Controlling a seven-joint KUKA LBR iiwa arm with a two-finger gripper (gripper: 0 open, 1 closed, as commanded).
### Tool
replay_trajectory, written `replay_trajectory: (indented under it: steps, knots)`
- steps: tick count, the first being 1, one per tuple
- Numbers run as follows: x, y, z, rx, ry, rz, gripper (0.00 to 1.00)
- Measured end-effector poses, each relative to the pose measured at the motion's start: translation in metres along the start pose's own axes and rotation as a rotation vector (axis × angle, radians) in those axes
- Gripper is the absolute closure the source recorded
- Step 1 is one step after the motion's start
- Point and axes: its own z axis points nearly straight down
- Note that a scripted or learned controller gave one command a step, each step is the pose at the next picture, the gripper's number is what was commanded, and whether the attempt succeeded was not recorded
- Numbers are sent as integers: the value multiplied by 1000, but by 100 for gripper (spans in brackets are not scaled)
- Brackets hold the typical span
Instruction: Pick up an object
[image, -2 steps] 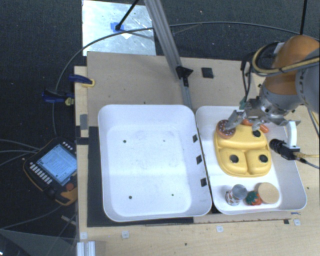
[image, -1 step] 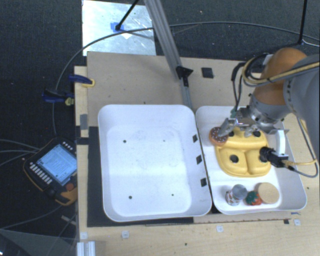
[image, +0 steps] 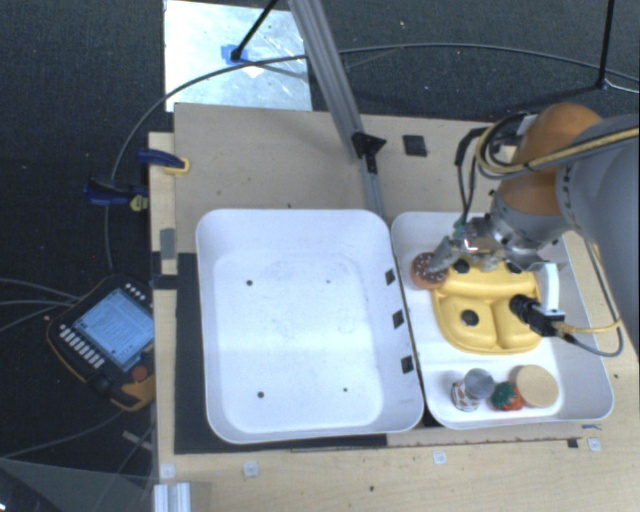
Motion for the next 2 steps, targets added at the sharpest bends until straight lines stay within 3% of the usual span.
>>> replay_trajectory:
  steps: [1, 2]
  knots:
    - [0, 3, -14, -5, 2, 0, 100]
    - [10, 5, -64, 15, 0, -2, 100]
